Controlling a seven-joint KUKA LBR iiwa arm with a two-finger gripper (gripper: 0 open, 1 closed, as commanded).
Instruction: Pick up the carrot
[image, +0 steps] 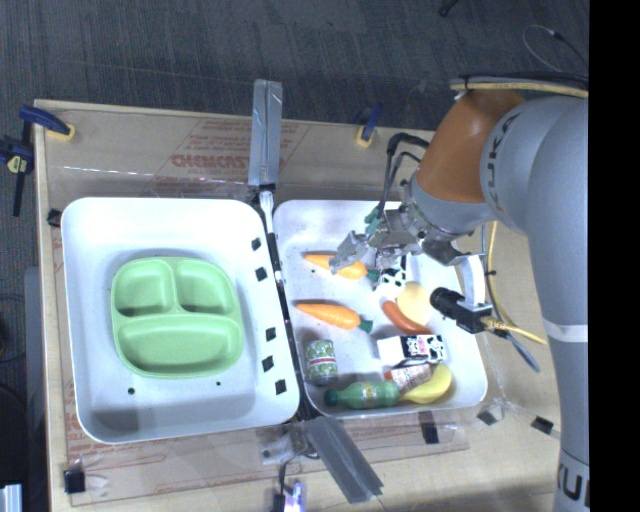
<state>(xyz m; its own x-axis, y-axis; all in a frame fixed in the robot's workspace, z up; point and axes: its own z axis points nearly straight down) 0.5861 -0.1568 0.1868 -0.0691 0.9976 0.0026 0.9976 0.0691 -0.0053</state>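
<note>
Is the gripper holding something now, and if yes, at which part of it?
It cannot be told. The gripper is low in the right bin, at the small orange piece. The carrot lies apart, untouched.

The grey arm with the orange band (470, 140) comes in from three o'clock, its wrist bent down toward nine o'clock. Its two-finger gripper (368, 250) hangs low, pointing toward eight o'clock, and the state of its tip is unclear from this slant.
</note>
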